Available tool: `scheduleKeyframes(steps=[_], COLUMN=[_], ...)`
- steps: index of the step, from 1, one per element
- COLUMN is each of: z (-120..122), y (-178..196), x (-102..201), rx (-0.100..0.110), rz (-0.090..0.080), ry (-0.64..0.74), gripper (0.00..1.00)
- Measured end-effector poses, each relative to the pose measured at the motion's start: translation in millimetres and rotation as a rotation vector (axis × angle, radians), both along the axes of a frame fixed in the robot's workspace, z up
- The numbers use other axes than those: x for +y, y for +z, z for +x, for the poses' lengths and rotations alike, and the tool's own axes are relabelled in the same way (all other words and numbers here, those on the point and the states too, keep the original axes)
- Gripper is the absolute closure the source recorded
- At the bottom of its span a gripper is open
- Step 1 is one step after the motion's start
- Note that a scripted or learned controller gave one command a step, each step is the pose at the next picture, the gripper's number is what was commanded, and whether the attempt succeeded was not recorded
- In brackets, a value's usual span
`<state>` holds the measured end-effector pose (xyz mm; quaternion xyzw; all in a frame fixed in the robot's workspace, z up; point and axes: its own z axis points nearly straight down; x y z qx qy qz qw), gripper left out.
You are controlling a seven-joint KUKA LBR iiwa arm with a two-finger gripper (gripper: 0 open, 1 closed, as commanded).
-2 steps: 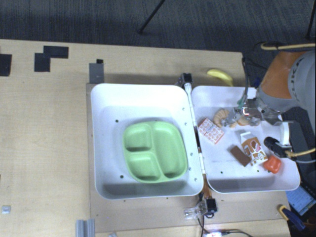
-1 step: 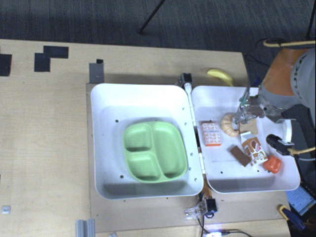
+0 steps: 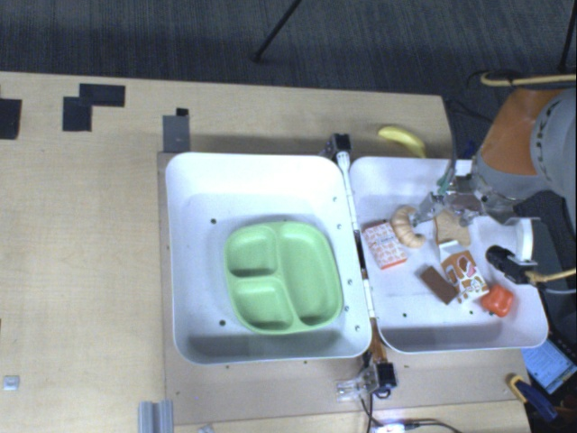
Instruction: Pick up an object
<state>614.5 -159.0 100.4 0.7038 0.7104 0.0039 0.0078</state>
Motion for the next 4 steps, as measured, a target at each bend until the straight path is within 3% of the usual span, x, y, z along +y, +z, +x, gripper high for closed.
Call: scheduleKeyframes(steps=[1, 2, 3, 4], z=[-59.4, -57.8, -58.0, -56.7], y=[-11.3, -0.3, -0.5, 10.2], x=[31.4, 30.8, 30.9, 31.6], rx=[0.003, -0.002, -0.001, -0.004], rz=[0.001, -0.001, -0.001, -0.001], ry=[-0.008, -0.007, -0.007, -0.006], gripper=[0.0, 1.0, 0.0, 1.0])
